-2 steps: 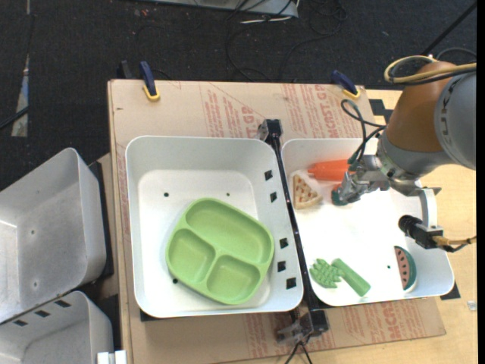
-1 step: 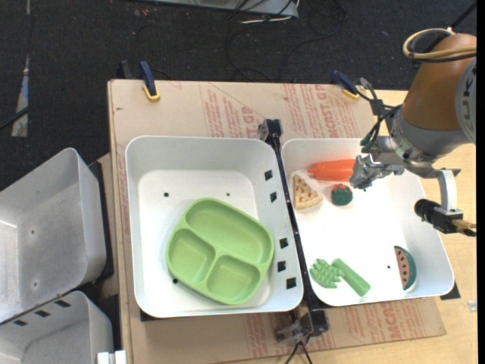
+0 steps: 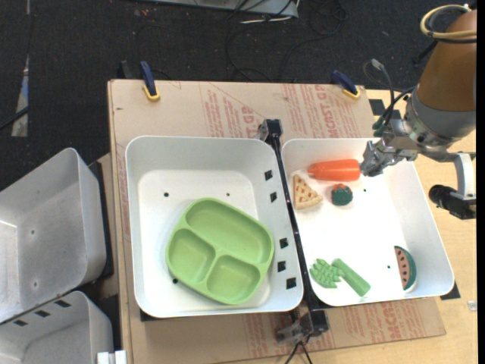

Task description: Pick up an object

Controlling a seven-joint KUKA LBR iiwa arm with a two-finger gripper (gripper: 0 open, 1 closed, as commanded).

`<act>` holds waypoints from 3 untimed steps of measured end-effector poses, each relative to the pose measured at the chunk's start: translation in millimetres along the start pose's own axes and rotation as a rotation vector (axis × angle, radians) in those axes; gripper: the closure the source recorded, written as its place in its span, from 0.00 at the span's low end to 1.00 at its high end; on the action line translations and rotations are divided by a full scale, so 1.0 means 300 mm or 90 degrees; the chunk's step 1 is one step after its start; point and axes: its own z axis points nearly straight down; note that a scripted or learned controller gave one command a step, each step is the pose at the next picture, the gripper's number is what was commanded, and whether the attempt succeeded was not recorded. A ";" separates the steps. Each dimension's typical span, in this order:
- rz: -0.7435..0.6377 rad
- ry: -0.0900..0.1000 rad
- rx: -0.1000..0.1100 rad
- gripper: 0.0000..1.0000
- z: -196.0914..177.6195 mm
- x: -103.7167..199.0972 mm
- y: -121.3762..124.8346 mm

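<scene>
The right bin (image 3: pixel 424 226) holds an orange carrot (image 3: pixel 333 170), a pizza slice (image 3: pixel 305 193), a small dark green round piece (image 3: pixel 342 195), a green leafy vegetable (image 3: pixel 339 275) and a watermelon slice (image 3: pixel 405 267). My gripper (image 3: pixel 373 163) hangs low at the carrot's right end, close beside it, at the bin's far side. Whether it touches the carrot is not clear. In the left bin (image 3: pixel 151 165) lies a light green divided plate (image 3: pixel 219 249).
A black divider (image 3: pixel 284 211) runs between the two bins. Blue-and-yellow clamps (image 3: pixel 149 80) hold the board at its far edge. Spare white bins (image 3: pixel 45 233) stand off the bench to the left. Cables lie on the dark floor behind.
</scene>
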 end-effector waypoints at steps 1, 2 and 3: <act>-0.001 0.002 0.005 1.00 0.013 0.174 -0.084; -0.002 0.002 0.005 1.00 0.001 0.331 -0.130; -0.002 0.002 0.006 1.00 0.005 0.487 -0.194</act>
